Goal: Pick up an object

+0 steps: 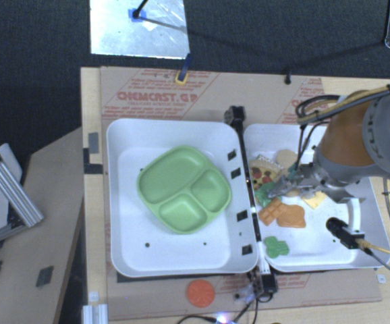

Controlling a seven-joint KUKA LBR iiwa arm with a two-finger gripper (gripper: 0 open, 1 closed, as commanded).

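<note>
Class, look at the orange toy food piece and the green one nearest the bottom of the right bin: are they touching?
Apart. The camera view shows a strip of bare white bin floor between the orange piece and the green piece below it.

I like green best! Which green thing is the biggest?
The green plate in the left bin. It has three sections and dwarfs the little green toy in the right bin.

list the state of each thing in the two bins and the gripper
green three-compartment plate: flat in the left white bin, nothing on it
orange toy food pieces: lying loose in the right white bin
small green toy piece: lying alone near the front
gripper: low over the pile, grip unclear
</note>
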